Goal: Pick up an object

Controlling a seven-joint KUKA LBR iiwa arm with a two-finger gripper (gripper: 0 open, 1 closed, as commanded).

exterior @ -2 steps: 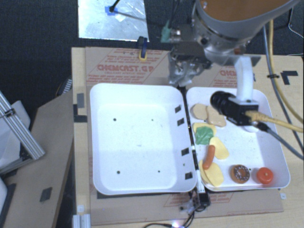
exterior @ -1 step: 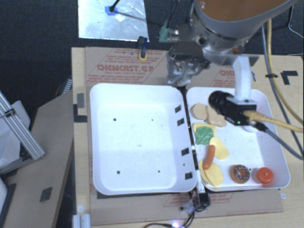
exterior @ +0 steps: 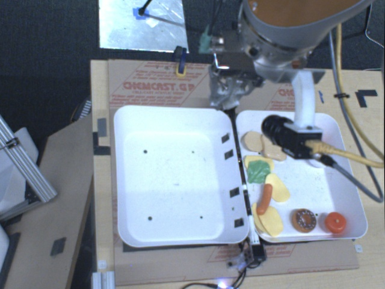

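The gripper (exterior: 227, 98) is seen at twelve o'clock, above the rim where the left bin (exterior: 174, 173) and right bin (exterior: 352, 206) meet; whether it is apart or together cannot be told. In the right bin a green piece (exterior: 258, 171), a hot dog (exterior: 264, 198), a doughnut (exterior: 304, 220) and a tomato (exterior: 335, 223) are found toward five o'clock

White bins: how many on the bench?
2. The left bin sits at the centre of the bench; the right bin lies beside it, holding toy food, with its upper part partly covered by the arm.
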